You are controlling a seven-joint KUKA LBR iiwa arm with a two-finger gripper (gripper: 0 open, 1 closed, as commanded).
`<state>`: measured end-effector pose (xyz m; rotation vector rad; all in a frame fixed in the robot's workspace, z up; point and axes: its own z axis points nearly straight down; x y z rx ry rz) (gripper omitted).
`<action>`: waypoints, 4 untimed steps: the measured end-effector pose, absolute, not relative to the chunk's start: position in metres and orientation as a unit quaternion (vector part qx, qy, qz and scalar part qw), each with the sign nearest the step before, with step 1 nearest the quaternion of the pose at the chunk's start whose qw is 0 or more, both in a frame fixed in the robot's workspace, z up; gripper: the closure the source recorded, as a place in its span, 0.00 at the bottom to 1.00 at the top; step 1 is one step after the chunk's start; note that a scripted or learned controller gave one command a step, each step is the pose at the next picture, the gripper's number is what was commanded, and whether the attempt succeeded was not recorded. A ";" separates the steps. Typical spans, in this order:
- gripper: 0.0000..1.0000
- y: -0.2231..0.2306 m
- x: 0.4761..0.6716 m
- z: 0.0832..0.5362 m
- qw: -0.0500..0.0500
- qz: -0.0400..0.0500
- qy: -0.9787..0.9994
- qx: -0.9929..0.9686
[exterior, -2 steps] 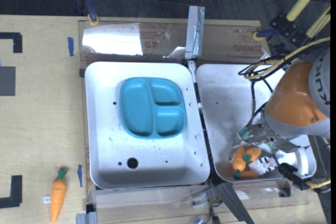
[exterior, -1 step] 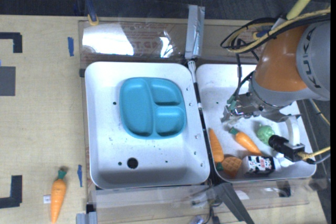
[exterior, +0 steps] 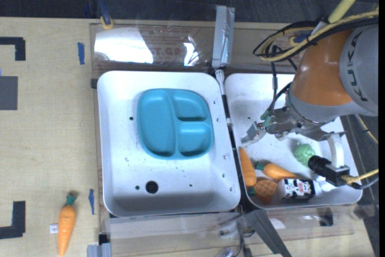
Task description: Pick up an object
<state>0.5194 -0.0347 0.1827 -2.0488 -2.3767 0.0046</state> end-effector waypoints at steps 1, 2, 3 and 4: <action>0.00 -0.086 0.482 0.185 0.003 0.002 -0.733 -0.681; 0.00 -0.100 0.476 0.116 0.004 0.003 -0.729 -0.684; 0.00 -0.111 0.479 0.086 0.003 0.000 -0.707 -0.707; 1.00 -0.112 0.481 0.096 -0.001 -0.002 -0.707 -0.707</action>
